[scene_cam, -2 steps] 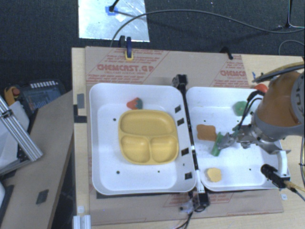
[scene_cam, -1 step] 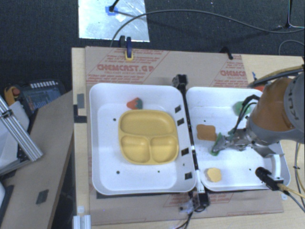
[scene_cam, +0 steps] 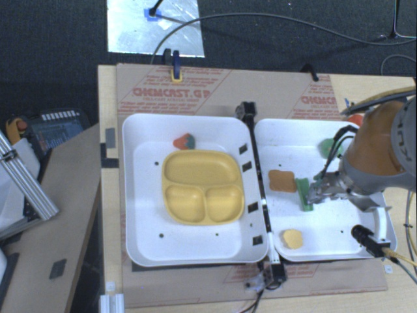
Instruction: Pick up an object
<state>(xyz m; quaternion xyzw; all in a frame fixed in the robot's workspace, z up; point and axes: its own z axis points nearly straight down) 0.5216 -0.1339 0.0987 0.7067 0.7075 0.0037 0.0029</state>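
Grey gripper (scene_cam: 315, 194) sits low in the right white bin (scene_cam: 287, 130), right at the upper end of a green oblong block (scene_cam: 303, 195). Block's long axis runs roughly up-down, beside a flat brown toast-like piece (scene_cam: 282, 180). Finger state: cannot tell.

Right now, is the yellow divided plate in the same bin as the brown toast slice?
No, the yellow plate lies in the left bin, the toast slice in the right bin.
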